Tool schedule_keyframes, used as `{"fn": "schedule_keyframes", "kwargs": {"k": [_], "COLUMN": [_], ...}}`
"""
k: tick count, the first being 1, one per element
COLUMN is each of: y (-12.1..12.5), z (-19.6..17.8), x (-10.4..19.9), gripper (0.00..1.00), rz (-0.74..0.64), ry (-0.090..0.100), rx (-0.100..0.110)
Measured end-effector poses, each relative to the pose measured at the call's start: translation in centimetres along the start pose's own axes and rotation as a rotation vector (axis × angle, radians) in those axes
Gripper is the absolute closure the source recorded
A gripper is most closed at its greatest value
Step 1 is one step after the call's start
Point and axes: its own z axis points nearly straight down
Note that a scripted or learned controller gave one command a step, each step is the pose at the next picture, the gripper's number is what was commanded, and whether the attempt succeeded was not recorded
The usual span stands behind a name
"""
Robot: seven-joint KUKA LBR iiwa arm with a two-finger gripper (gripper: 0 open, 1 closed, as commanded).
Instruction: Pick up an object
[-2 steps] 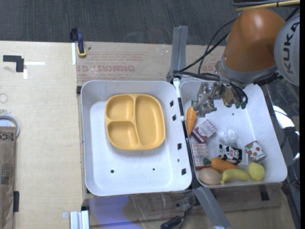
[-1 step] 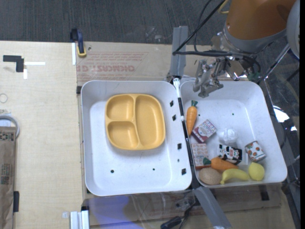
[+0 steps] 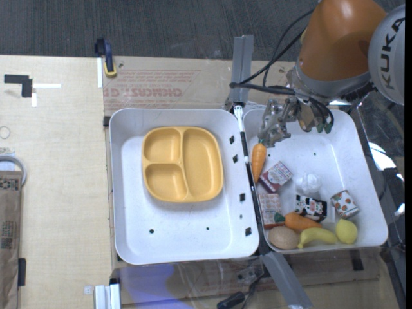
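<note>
My gripper (image 3: 275, 129) hangs over the far left corner of the right bin (image 3: 358, 148), under the orange wrist band. Just below it an orange carrot (image 3: 257, 161) lies along the bin's left wall. Nothing shows in the gripper. Further toward the front lie a small red-and-white carton (image 3: 277, 176), a clear plastic piece (image 3: 309, 183), a cow-patterned carton (image 3: 310, 206), a spotted small box (image 3: 345, 203), a second carrot (image 3: 301, 221), a banana (image 3: 317, 237), a lemon (image 3: 346, 231) and a brown potato (image 3: 283, 237).
The left bin (image 3: 122, 192) holds a yellow divided plate (image 3: 183, 164). A red packet (image 3: 269, 205) lies against the right bin's left wall. A grey post (image 3: 242, 63) stands behind the gap between the bins. Cables hang beside the wrist.
</note>
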Motion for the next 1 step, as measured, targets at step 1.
{"fn": "schedule_keyframes", "kwargs": {"k": [1], "y": [-4.42], "z": [4.39], "x": [4.45], "gripper": [1.00], "rz": [-0.288], "ry": [-0.001], "rx": [0.000]}}
